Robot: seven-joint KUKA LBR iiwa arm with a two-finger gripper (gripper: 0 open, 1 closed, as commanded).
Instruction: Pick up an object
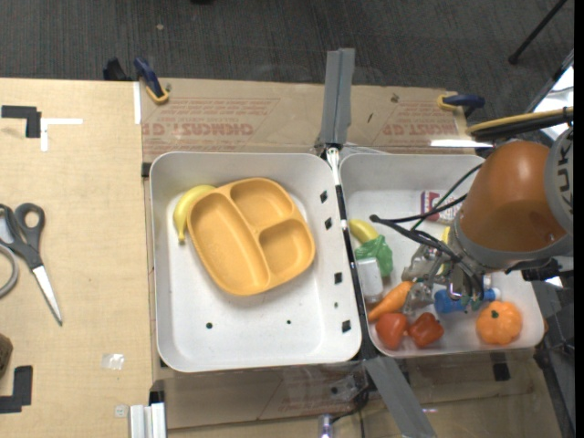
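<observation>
Hanging low in right bin [529,340], gripper [436,281] sits amid clutter — cannot tell its state. Carrot [391,299] and two tomatoes [407,329] just beside it; orange [498,322] nearby. Arm's orange band [511,199] hides bin's back corner. Banana [187,208] half tucked under yellow plate [251,235] in left bin [182,336].

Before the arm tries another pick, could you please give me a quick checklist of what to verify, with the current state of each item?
1. Hand is over the right bin, where the objects lie: ok.
2. Object visibly between the fingers: cannot tell; the wrist and cables hide it.
3. Targets within reach: ok; carrot, two red pieces and orange toy lie near the hand.
4. Room around targets: not ok; they are crowded together.
5. Left bin has bare floor beside the yellow divided plate: ok.
</observation>
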